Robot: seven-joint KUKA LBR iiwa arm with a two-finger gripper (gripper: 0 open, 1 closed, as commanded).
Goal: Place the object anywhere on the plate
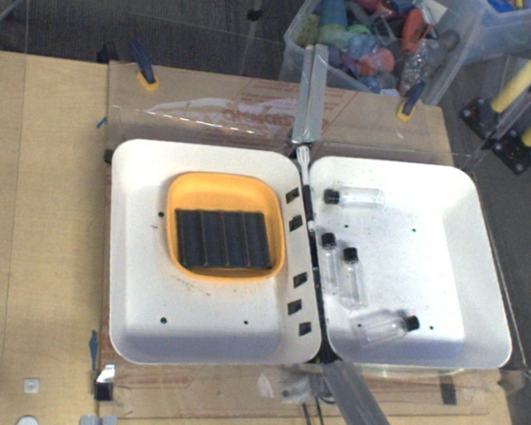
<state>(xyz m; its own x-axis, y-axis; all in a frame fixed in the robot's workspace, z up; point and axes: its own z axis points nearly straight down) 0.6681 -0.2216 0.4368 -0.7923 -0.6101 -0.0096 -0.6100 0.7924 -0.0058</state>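
- Camera view: two white bins are seen side by side on the table (28, 229), touching along a divider.
- In the left bin (133, 306), an orange plate (192, 190) is set, with a dark ribbed block (223, 240) lying on it.
- In the right bin (448, 273), four clear vials with black caps are scattered: one (352, 197) near the top, two (329, 256) (350, 274) by the divider, one (386, 325) lower down.
- The state of the end effector cannot be told.

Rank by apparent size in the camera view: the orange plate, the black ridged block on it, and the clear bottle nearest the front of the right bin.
1. orange plate
2. black ridged block
3. clear bottle, smallest by far
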